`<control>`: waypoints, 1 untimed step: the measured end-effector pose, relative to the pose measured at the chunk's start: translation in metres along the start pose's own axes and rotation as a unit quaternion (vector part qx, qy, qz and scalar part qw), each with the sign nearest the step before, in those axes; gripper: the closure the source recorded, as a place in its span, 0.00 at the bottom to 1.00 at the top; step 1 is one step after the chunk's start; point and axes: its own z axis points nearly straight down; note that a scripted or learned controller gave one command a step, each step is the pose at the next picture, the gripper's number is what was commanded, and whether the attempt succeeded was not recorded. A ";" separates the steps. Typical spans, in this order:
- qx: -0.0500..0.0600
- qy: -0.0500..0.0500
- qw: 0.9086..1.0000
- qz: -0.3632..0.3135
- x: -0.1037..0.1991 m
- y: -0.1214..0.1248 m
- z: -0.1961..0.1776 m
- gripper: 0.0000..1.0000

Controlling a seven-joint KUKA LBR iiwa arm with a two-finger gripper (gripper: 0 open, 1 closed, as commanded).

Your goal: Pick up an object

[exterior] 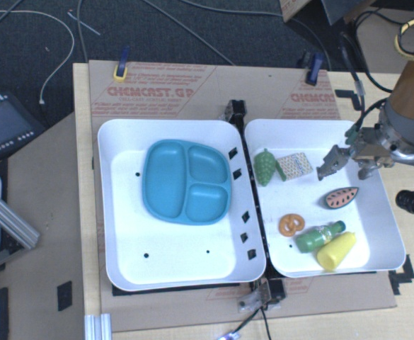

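Above the right bin [387, 211] the gripper [332, 166] hangs with fingers open and empty, near the watermelon slice [341, 197], probably light and stiff, best pinched across its narrow width

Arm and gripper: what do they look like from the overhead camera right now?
The arm is grey with an orange-brown band above the wrist. The gripper is dull grey metal with two dark fingers. Black cables loop behind the arm.

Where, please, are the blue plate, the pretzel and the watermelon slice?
blue plate [187, 181]: camera view, on the ridge where its compartments meet.
pretzel [291, 224]: camera view, on its middle.
watermelon slice [342, 197]: camera view, on its red flesh.
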 end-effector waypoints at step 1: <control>-0.006 -0.001 1.000 -0.002 0.000 0.002 -0.006 0.00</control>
